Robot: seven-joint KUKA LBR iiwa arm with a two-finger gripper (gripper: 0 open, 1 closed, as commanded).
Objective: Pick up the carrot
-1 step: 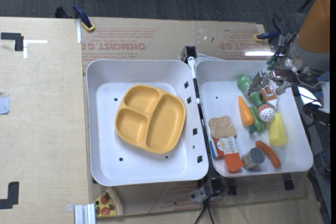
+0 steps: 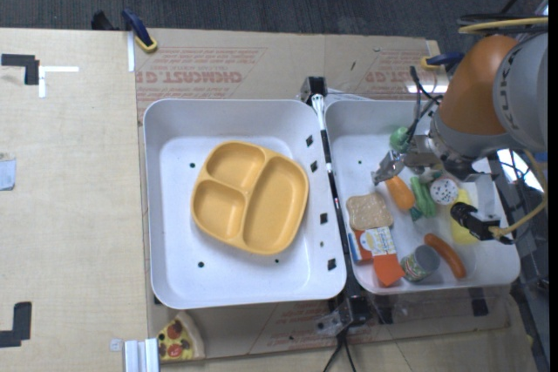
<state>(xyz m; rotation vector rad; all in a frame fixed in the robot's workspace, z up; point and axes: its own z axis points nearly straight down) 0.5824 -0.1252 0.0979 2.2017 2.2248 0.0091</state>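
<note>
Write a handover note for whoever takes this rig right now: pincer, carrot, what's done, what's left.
Pincer: low in the right bin, just above and left of the carrot; finger state can't be read.
Carrot: lying in the right bin, above the bread slice and beside the green vegetable; no grasp visible.
Yellow divided plate sits in the left bin.
Done: approach.
Left: grasp and lift the carrot.

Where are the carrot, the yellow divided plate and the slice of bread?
carrot point(image 2: 401, 193): camera view, middle of its orange body.
yellow divided plate point(image 2: 250, 197): camera view, central divider ridge.
slice of bread point(image 2: 370, 210): camera view, centre of its face.
</note>
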